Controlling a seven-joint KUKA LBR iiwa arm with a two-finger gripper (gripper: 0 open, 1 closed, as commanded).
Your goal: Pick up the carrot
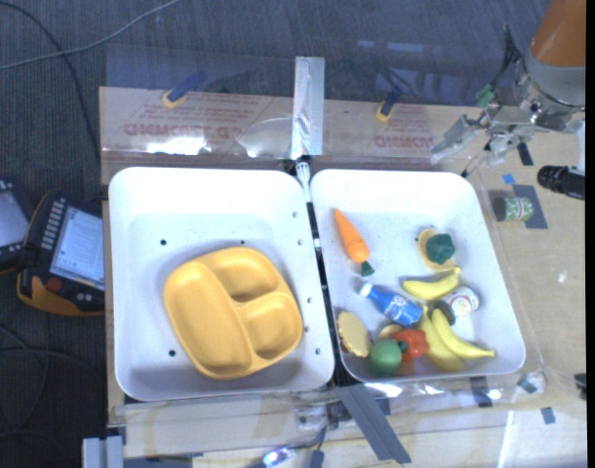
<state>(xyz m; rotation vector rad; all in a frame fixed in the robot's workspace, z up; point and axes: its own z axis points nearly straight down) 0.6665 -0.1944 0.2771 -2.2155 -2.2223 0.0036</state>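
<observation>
The orange carrot [351, 237] with a green stem end lies in the right bin [493, 252], near its left wall, pointing toward the far left corner. My gripper [455, 158] hangs above the bench beyond the right bin's far right corner, well up and to the right of the carrot. Its two fingers are spread open with nothing between them.
The right bin also holds two bananas [432, 286], a blue bottle [393, 305], a green item on a yellow base [439, 249], a small can [463, 303], a green apple [385, 356] and a red fruit [412, 344]. A yellow divided plate [234, 310] sits in the left bin [132, 261].
</observation>
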